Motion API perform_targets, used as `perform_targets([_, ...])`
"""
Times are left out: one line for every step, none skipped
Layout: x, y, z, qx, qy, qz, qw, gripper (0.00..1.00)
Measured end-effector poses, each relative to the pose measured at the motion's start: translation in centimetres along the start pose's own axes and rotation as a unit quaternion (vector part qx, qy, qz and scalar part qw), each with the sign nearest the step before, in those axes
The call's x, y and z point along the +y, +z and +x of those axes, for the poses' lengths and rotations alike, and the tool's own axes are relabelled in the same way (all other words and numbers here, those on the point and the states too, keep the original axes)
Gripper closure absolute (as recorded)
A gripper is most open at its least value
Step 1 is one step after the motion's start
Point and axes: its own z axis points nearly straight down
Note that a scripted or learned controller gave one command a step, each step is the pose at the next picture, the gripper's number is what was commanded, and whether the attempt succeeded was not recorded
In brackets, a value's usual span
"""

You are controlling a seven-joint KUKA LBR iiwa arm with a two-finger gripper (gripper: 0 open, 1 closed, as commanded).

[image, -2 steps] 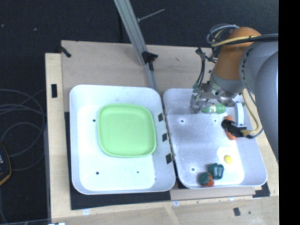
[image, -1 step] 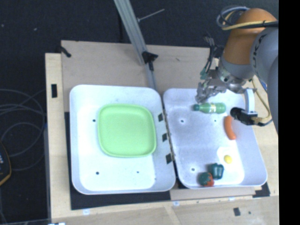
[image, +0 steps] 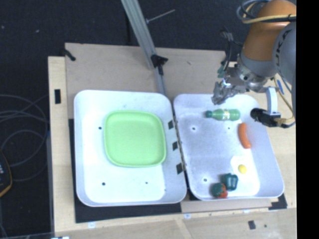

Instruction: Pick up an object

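My gripper (image: 219,96) hangs over the far edge of the right bin (image: 209,153), just above and left of a green bottle (image: 223,115) that lies on its side near the bin's back wall. Nothing shows between the fingers. An orange carrot-like piece (image: 244,135) lies to the right of the bottle. Near the front right a small yellow object (image: 242,169) rests on the floor of the bin. A dark teal object (image: 230,180) and a green and red one (image: 218,189) sit close together at the front.
The left bin (image: 89,183) holds a light green square plate (image: 134,138). A grey slanted pole (image: 142,29) runs from the top down to the gap between the bins.
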Motion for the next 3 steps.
perform_targets([-2.1, 0.0, 5.7, 0.000, -0.002, 0.001, 1.0000, 1.00])
perform_targets([-4.7, 0.6, 10.6, 0.000, -0.002, 0.001, 1.0000, 1.00])
perform_targets([-6.8, -1.1, 15.3, 0.001, -0.002, 0.000, 1.0000, 1.00])
